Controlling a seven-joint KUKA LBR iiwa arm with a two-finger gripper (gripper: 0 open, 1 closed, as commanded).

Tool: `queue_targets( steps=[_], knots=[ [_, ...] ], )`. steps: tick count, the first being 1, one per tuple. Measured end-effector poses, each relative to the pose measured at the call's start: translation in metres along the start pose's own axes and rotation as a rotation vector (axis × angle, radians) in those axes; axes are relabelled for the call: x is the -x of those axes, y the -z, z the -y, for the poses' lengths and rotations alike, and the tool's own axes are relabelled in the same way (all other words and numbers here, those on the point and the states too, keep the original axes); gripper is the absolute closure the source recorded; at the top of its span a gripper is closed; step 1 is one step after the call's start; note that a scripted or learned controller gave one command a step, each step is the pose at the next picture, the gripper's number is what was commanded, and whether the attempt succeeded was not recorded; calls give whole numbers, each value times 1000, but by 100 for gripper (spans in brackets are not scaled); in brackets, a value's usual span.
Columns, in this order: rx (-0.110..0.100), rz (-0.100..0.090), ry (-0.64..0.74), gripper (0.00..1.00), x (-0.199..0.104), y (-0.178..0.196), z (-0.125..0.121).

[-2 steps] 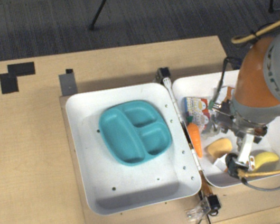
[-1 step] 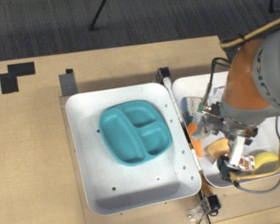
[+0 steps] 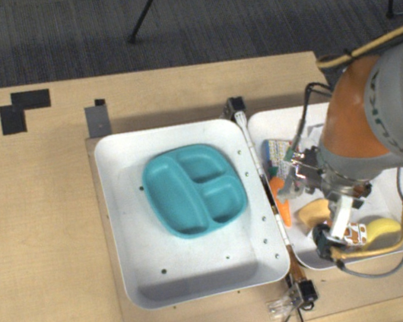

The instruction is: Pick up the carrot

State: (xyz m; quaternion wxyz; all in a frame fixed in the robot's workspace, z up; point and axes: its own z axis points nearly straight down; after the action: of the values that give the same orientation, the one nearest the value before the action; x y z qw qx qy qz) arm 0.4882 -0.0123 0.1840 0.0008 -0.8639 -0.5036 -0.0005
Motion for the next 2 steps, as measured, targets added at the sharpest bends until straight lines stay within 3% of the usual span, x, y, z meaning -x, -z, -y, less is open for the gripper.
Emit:
queue_targets(
  steps=[2],
  knots=[
    [0,1,-2,0,7,0,-4]
  ],
)
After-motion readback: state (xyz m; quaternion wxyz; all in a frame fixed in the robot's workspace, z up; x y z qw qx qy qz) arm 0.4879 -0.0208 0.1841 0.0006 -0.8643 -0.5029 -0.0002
